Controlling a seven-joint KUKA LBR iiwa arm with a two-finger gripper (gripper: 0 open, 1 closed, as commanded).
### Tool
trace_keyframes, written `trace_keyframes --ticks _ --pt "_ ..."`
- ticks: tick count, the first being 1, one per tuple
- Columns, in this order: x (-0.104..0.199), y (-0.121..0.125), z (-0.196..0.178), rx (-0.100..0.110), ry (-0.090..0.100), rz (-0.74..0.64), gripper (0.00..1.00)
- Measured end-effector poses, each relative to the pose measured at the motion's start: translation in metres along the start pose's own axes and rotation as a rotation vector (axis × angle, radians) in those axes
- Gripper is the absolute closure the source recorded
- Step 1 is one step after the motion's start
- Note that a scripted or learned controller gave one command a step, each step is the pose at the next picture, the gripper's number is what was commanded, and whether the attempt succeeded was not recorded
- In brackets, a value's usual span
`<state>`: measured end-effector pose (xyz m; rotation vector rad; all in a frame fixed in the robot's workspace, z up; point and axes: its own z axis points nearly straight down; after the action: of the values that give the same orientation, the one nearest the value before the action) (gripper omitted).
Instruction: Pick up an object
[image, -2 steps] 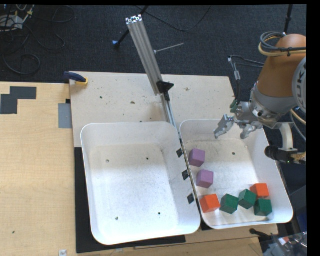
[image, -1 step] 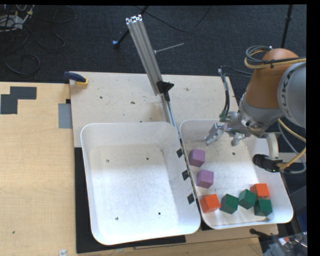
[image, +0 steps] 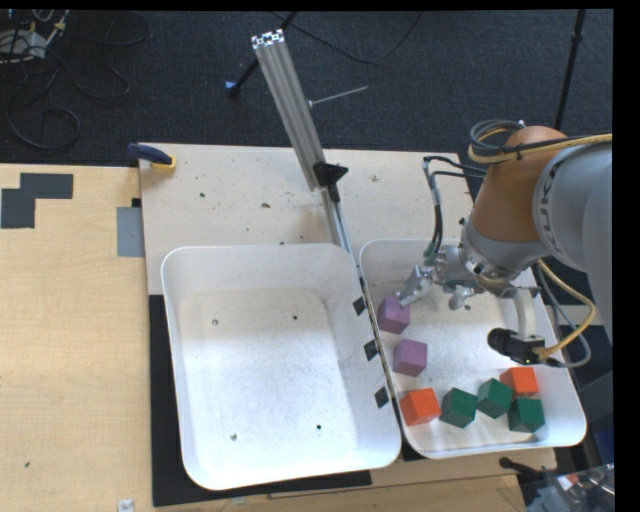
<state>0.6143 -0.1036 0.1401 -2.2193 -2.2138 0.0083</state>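
The upper purple block (image: 393, 315) lies in the right bin (image: 566, 425), close to its left wall, turned so one corner points toward the bin's near edge; being a cube, it has no long axis. The gripper (image: 425, 285) hangs just up and right of it, a grey finger (image: 410, 294) reaching nearly to the block's top. Whether the fingers are spread or closed I cannot tell, and nothing shows between them. A second purple block (image: 410, 357) sits just below. Two orange blocks (image: 420, 405) and three green blocks (image: 459, 408) crowd the near edge. Bare floor lies mid-bin, to the right of the purple blocks. The left bin (image: 190, 400) adjoins.
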Motion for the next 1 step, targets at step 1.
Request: trace_keyframes --ticks 1 --pt "-0.0029 0.0007 -0.0123 -0.003 0.000 0.009 1.00"
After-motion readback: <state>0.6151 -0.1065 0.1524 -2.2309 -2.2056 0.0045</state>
